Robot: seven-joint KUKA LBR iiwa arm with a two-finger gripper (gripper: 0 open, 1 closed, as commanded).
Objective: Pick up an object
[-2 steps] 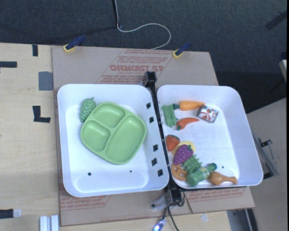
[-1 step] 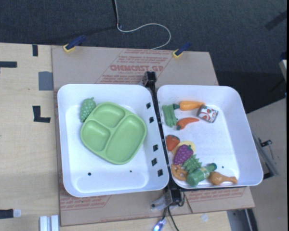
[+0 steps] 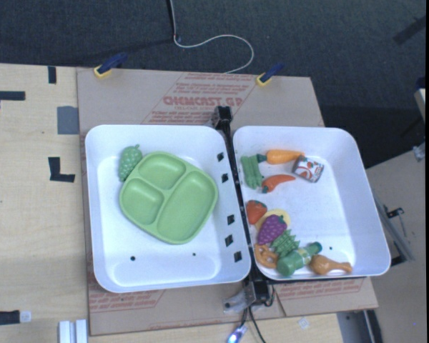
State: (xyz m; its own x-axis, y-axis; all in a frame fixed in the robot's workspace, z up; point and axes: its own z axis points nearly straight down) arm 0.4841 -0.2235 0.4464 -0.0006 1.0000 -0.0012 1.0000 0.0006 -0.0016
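The right bin [image 3: 343,213] holds several toy foods along its left side. An orange carrot [image 3: 282,156] and a small red-and-white can [image 3: 308,168] lie near its back. A green bean pod [image 3: 251,170] and a second orange carrot [image 3: 278,182] sit just in front of them. Further forward are a red strawberry [image 3: 255,211], a purple grape bunch [image 3: 270,229], a green vegetable [image 3: 292,257] and an orange-brown piece [image 3: 330,266]. The left bin [image 3: 107,249] holds a green divided plate [image 3: 169,197] with a green grape bunch [image 3: 129,161] at its back-left edge.
Both bins rest on a cardboard sheet [image 3: 193,95] clamped at its back corners by a yellow-blue clip [image 3: 109,65] and another [image 3: 269,73]. A white cable [image 3: 207,41] loops over the dark floor behind. Black clips [image 3: 230,191] run down the seam between the bins.
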